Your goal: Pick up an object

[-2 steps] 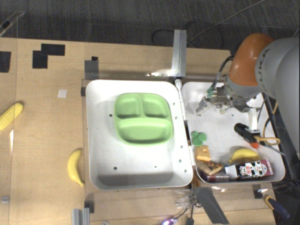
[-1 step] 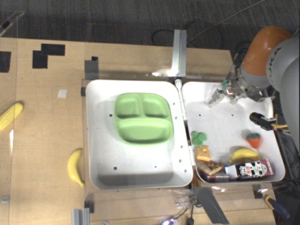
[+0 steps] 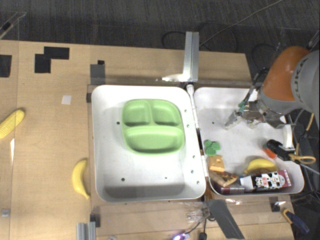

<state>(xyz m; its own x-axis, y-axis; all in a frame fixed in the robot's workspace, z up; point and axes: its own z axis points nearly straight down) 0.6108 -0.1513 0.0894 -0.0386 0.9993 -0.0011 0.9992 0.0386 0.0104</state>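
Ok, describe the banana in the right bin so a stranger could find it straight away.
Start at the right bin, then look along its near edge. The banana lies there just above a flat printed box. It is the only plain yellow curved thing in that pile.

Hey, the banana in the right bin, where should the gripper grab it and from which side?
Probably across the banana's curved middle, coming straight down: it lies flat, its long axis left to right. The pink box crowds its near side, so keep the gripper narrow.

Arm: grey KUKA iiwa (image 3: pixel 305 84), entering from the right, orange band (image 3: pixel 281 79) above the wrist. Gripper (image 3: pixel 241 119): angled down and leftward, two fingers (image 3: pixel 230 121) spread apart, nothing between them.
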